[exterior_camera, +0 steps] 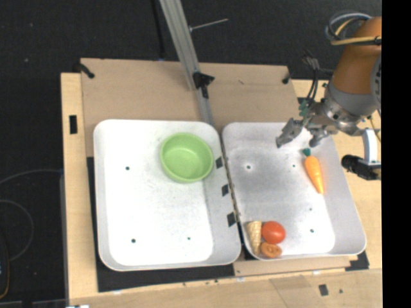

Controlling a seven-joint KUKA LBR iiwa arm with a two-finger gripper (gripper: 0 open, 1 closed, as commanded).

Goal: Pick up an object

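Hovering over the upper right corner of the right bin [292,249], the jaws [303,133] stand spread and hold nothing — the carrot [314,173] lies just below them in the camera view, towards the bin's right wall. Its long axis runs nearly up-and-down the view, green stub nearest the jaws, tip pointing away and slightly right — a short descent would probably meet the stub end first

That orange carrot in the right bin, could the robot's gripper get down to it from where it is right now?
Probably yes. The carrot lies alone on the bare floor of the right bin, apart from the other things at the bin's near edge. The gripper hangs just above and beside it, fingers spread, with nothing between them.
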